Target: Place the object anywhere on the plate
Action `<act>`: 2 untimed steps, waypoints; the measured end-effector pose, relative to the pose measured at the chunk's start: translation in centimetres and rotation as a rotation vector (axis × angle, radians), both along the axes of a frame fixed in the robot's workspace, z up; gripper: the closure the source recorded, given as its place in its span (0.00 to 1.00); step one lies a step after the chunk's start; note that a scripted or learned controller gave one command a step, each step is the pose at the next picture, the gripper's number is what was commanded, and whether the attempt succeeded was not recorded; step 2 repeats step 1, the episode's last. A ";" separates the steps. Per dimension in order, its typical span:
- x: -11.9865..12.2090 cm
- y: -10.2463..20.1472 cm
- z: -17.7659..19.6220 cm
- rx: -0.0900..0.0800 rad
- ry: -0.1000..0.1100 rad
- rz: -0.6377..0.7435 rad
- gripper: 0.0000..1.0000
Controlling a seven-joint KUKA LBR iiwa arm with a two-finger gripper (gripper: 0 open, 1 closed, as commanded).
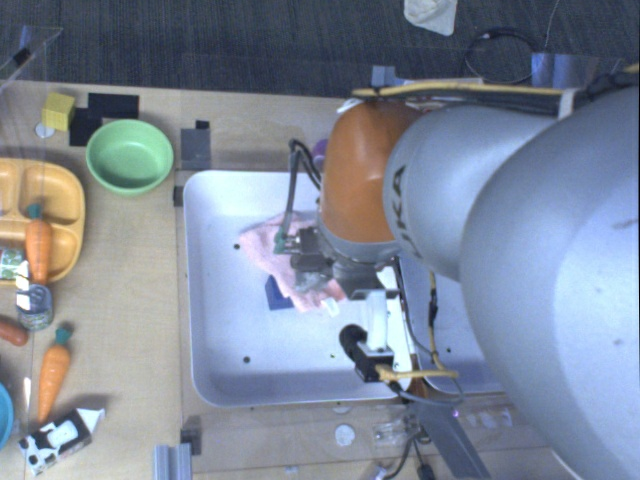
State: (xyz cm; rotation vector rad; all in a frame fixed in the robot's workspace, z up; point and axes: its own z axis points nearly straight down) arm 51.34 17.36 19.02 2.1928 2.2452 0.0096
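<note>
Jaws hidden under my wrist, so I cannot tell their state; arm hangs over pink object in white bin, placing not yet done.

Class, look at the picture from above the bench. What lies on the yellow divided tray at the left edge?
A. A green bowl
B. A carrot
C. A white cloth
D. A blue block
B. A carrot with an orange body and green top lies across the yellow divided tray; the green bowl stands apart on the bench, beyond the tray.
</note>
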 end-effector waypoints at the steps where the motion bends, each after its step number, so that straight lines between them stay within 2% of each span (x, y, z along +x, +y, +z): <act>1: 1.1 -3.2 -6.3 -0.001 0.005 0.015 1.00; 2: 1.1 -3.2 -6.3 -0.001 0.005 0.015 1.00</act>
